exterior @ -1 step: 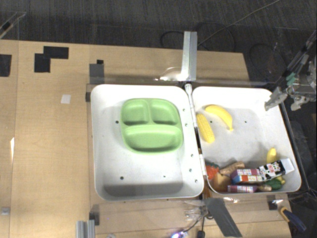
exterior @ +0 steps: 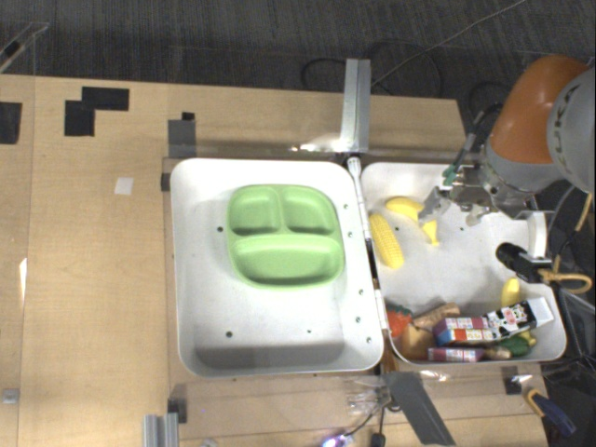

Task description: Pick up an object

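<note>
while i am watching from above, the gripper (exterior: pixel 445 196) is hanging over the right bin (exterior: pixel 466 259), just beside the banana (exterior: pixel 406 209). whether it is wide or narrow, i cannot tell. i am judging the banana the likely target, lying apart from the clutter (exterior: pixel 475 329).

Grey arm (exterior: pixel 573 110), rounded orange band (exterior: pixel 531 110) above wrist, dark metal gripper (exterior: pixel 453 196) with thin cables

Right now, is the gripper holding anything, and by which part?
Cannot be told. The gripper sits just right of the banana in the right bin, but no object shows between its fingers.
</note>
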`<control>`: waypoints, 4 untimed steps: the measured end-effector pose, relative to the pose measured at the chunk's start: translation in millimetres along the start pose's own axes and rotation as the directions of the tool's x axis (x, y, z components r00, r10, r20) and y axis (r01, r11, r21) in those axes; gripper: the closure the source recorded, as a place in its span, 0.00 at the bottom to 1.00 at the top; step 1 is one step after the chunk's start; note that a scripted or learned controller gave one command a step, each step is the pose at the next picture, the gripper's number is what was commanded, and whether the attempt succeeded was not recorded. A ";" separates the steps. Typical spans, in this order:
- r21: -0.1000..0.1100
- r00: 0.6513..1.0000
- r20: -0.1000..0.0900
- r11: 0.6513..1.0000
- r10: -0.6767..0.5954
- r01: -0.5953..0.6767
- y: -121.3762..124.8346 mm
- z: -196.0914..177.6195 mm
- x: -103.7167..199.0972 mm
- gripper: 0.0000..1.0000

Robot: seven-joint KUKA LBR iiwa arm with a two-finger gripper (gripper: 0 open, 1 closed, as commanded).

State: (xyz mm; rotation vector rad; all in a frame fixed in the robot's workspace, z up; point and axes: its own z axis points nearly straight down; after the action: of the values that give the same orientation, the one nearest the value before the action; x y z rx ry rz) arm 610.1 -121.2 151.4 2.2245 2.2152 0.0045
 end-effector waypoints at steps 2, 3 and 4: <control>-0.018 0.994 0.000 0.993 -0.113 0.113 8.6 48.3 2.3 1.00; -0.003 1.000 0.000 1.000 0.012 -0.012 5.2 -56.2 81.7 1.00; 0.002 0.953 0.001 0.953 0.302 -0.302 48.1 -49.6 82.3 1.00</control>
State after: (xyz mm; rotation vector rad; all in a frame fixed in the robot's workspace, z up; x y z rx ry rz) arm 658.3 -39.1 201.3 2.5376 1.8506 0.0014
